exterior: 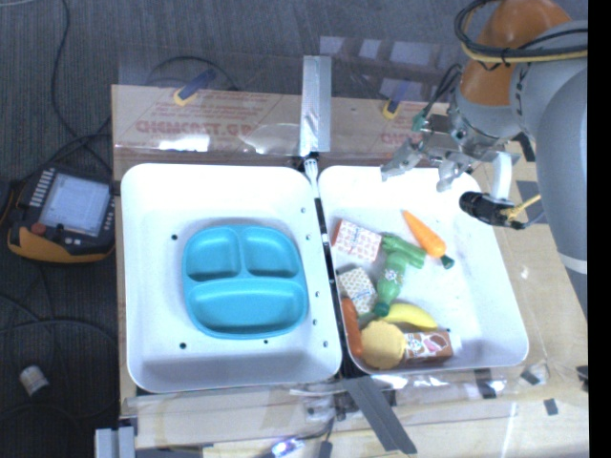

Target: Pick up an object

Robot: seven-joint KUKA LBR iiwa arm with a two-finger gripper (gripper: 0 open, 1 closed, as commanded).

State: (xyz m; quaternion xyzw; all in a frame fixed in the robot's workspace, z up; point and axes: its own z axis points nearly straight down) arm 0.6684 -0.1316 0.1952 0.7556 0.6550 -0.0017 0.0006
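The right bin (496, 284) holds a tight heap: a carrot (423, 233) lies nearest the tool (423, 167), and a banana (412, 315) lies further down. The tool hangs over the bin's far rim, fingers spread wide, holding nothing. Descending here risks striking the rim; crowded items could spoil any grasp.

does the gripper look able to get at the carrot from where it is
Probably yes. The gripper hangs above the right bin's far edge with its jaws apart, and the carrot lies on top near it, nothing covering it.
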